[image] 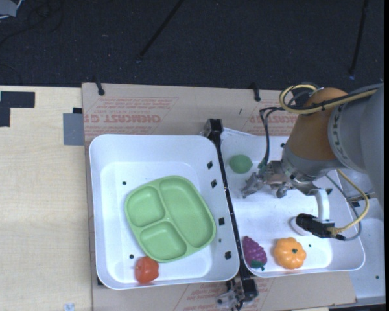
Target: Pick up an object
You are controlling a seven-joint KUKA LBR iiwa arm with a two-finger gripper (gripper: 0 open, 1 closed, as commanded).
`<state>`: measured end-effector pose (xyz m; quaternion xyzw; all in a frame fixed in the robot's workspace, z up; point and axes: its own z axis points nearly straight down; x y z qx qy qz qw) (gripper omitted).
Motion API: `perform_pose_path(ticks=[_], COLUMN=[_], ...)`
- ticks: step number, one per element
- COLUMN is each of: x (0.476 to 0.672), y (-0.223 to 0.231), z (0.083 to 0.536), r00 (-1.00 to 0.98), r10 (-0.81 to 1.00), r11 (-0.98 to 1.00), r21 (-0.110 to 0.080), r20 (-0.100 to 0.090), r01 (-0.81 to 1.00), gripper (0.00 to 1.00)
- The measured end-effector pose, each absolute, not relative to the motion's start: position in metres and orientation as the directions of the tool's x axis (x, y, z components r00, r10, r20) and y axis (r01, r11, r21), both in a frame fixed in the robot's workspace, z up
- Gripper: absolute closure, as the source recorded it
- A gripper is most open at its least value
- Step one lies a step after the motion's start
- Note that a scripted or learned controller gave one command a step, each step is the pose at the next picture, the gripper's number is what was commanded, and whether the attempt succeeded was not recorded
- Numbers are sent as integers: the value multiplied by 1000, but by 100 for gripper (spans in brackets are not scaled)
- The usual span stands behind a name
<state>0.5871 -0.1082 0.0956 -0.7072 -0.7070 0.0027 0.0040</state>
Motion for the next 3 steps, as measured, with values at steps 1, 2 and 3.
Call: perform_pose_path(ticks=[1, 2, 3], x=[588, 585, 587], y=[-110, -103, -113], z=[109, 157, 207], r00=[5, 0, 2], r10=[1000, 1000, 1000], r11=[-5, 0, -2], r21=[-6, 1, 2], r20=[1, 0, -1], r01=[1000, 1000, 1000], gripper=[100, 100, 100])
